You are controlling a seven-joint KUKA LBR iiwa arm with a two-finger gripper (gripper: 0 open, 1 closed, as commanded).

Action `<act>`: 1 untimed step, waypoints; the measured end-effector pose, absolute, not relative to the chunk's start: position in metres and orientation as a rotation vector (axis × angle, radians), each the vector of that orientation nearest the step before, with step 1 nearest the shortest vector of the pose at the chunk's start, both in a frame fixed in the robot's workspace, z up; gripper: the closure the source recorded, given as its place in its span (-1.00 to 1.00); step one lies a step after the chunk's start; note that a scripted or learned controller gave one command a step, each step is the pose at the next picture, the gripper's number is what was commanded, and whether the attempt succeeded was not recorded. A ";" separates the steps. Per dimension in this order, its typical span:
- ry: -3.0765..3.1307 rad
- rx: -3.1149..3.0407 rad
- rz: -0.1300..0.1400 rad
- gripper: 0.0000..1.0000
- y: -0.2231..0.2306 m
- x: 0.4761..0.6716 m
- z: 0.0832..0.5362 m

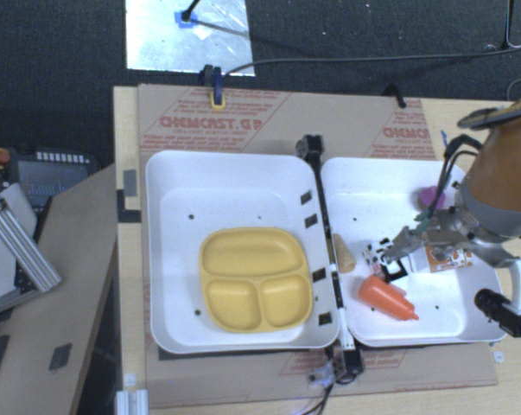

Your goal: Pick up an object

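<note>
**Hovering low in the right bin, grip unclear**

Reaching in from the right, the arm [502, 180] has its jaws [388, 256] down over the middle of the right bin [364, 188]. Black-and-white tip sits just above the orange carrot-shaped toy [386, 298]. Can't tell how far the jaws are parted, or whether anything sits between them; the tip is small and cluttered from this angle.

Near the jaws:
- Orange toy lies tilted, pointed end toward the bin's front right, just below the tip. Touching or apart, can't tell.
- Small tan piece [343, 255] lies left of the jaws, against the divider between bins.
- Flat packet with orange and white print [447, 258] lies under the wrist, right of the jaws.
- Purple object [432, 197] is farther back, partly hidden by the arm.

Further out:
- Left bin [182, 188] holds a yellow three-compartment tray [255, 277], sitting front-centre.
- Both bins rest on a cardboard sheet [277, 115] printed in red, on the surface.
- Silver foil sheet [187, 22] on the dark floor behind, with a bit of blue tape on it.
</note>
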State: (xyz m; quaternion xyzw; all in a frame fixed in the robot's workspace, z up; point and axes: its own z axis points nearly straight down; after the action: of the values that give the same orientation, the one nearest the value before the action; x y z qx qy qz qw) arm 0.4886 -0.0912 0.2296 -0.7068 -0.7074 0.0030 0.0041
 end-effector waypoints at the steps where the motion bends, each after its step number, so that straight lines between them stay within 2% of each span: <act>1: -2.226 -2.219 -0.002 -1.00 -0.091 0.491 0.235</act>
State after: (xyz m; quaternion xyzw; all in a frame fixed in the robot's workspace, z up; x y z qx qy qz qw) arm 0.4910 -0.0911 0.2348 -0.7060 -0.7083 -0.0006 -0.0006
